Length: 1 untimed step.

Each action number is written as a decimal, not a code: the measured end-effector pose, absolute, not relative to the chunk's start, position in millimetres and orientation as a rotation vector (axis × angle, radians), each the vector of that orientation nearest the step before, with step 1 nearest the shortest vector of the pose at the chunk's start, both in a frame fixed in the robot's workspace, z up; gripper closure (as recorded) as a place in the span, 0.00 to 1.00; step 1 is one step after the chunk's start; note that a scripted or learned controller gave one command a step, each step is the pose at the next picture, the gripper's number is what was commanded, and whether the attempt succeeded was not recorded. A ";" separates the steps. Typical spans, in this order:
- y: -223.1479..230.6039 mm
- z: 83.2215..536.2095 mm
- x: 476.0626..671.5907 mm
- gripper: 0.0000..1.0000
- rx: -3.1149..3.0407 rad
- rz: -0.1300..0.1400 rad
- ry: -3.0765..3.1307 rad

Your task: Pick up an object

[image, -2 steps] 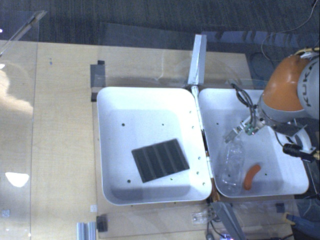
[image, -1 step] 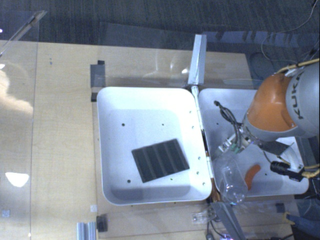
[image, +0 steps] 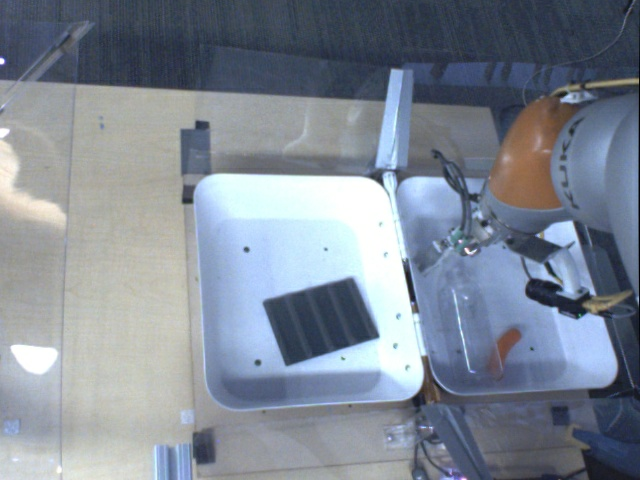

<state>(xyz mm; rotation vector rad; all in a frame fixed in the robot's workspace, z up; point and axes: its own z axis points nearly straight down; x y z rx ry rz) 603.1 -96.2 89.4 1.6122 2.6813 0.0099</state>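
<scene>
A black ribbed rectangular pad [image: 321, 320] lies flat in the left bin [image: 225, 218], toward its front. In the right bin [image: 585, 358] a clear plastic bottle [image: 461, 318] lies lengthwise, and a small orange piece [image: 505, 350] rests near the front right. My gripper [image: 464, 242] hangs over the back left part of the right bin, just above the bottle's far end. The grey arm with its orange band [image: 530, 163] covers the bin's back right.
A metal divider post [image: 394, 118] stands behind the seam between the bins. Black cables [image: 555, 293] trail from the wrist over the right bin. Bare wooden bench [image: 100, 268] stretches to the left.
</scene>
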 end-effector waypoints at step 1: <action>-101.1 90.1 549.7 0.00 1.647 0.011 2.660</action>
